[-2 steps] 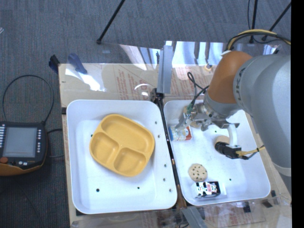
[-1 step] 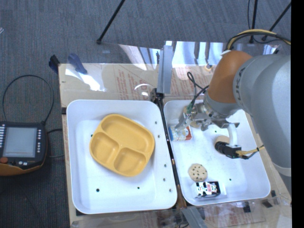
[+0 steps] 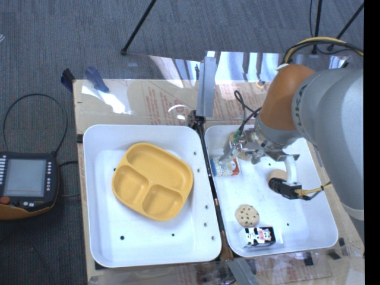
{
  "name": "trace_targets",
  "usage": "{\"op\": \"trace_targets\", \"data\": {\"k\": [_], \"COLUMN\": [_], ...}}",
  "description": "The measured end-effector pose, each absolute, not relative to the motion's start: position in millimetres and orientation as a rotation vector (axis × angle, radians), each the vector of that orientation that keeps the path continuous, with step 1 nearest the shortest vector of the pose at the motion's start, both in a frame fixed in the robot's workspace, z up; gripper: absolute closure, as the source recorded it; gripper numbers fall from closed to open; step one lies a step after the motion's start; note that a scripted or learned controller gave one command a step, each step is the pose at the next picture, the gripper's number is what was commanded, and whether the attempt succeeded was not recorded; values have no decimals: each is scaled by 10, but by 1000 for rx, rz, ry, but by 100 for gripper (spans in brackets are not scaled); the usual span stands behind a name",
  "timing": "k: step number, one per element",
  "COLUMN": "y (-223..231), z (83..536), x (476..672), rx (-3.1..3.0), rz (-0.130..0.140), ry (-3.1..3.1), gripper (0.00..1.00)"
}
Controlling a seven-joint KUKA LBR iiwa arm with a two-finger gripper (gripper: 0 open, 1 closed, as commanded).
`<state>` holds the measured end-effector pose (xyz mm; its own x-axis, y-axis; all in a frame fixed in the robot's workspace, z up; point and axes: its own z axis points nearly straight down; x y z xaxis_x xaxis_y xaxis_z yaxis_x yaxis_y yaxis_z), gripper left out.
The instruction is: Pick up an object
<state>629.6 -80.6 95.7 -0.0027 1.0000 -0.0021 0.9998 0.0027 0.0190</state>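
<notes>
Below the slanted camera, the table (image 3: 142, 100) carries two shallow white bins side by side. Lying in the left bin (image 3: 101, 242) is a yellow divided plate (image 3: 152, 181) with three compartments, turned at an angle. The grey arm (image 3: 332, 117), with its orange band (image 3: 284, 100), reaches in from the right over the right bin (image 3: 323, 230), and its hand (image 3: 228, 158) hangs low near that bin's upper left corner, right at a small packet with red and white on it (image 3: 226, 168). Whether the packet sits between the fingers or merely under them cannot be told from this angle, and whether the hand is released or clenched cannot be told either. Elsewhere in the right bin lie a round cookie with dark chips (image 3: 247, 215) near the middle front, a small black-and-white printed item (image 3: 259, 236) just in front of the cookie, and a pale rounded object (image 3: 276, 176) beside a black part of the arm's fittings. Off the table to the left, a control pendant with a grey screen (image 3: 25, 180) rests on the carpet (image 3: 59, 28).
</notes>
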Motion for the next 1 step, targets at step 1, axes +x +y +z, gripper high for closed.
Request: {"op": "trace_targets", "data": {"k": [1], "y": [-807], "z": [946], "x": [6341], "rx": [2208], "rz": [11], "ry": [2225], "gripper": [0]}}
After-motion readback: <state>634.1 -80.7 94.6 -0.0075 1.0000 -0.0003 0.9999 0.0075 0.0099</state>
